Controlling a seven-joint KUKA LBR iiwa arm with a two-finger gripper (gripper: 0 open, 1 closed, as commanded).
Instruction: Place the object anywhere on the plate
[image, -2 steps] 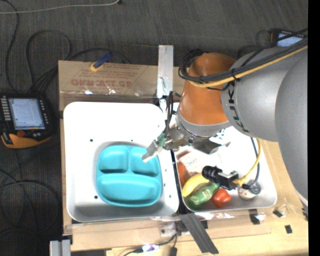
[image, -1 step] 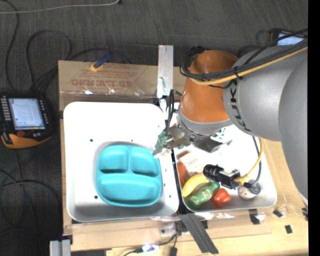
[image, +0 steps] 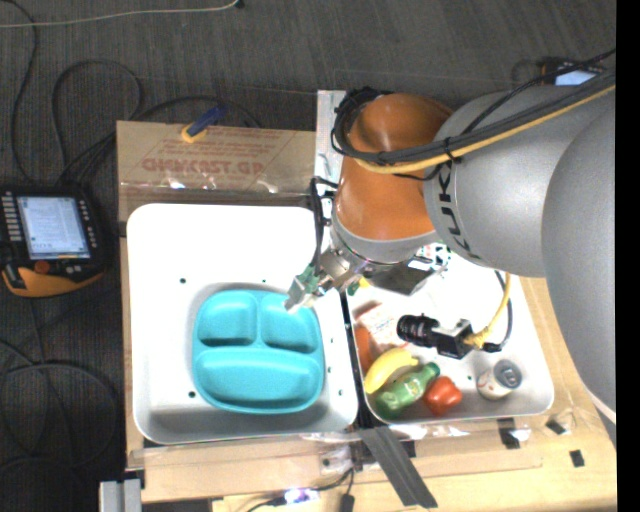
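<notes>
Since the gripper (image: 300, 291) hangs at the blue plate's (image: 260, 352) upper-right rim, jaw state unreadable, you can't confirm any object held.

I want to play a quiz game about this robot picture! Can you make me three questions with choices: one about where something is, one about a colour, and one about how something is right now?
1. Where is the plate?
A. left bin
B. right bin
C. on the floor

2. What colour is the banana?
A. blue
B. yellow
C. purple

3. Where is the gripper now?
A. deep in the right bin
B. over the plate's top edge
C. beside the tablet

Answers: 1 A, the plate lies in the left bin. 2 B, the banana is yellow, next to a green pepper. 3 B, the gripper's tip sits at the plate's upper rim.
</notes>
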